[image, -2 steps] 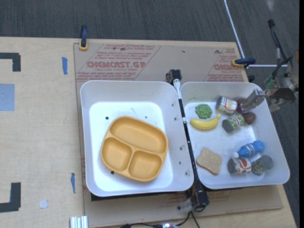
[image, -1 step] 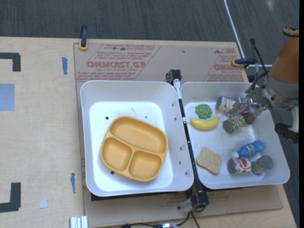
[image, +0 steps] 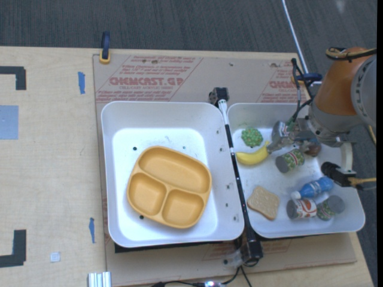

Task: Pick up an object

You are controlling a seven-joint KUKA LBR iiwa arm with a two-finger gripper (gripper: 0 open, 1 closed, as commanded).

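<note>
The right bin (image: 353, 220) holds a green broccoli-like lump (image: 252, 137), a yellow banana (image: 252, 156), a slice of bread (image: 264, 202), a greenish can (image: 291, 160) lying on its side, a blue bottle (image: 315, 188) and a red-and-white can (image: 305, 208). My gripper (image: 281, 139) hangs low over the bin's back half, between the green lump and the greenish can, just right of the banana's tip. Nothing shows between its fingers.
The left bin (image: 114, 124) carries a yellow three-compartment tray (image: 169, 186). A black divider bar (image: 230, 154) runs between the two bins. Cables and the arm's body (image: 344, 94) crowd the right bin's back right corner.
</note>
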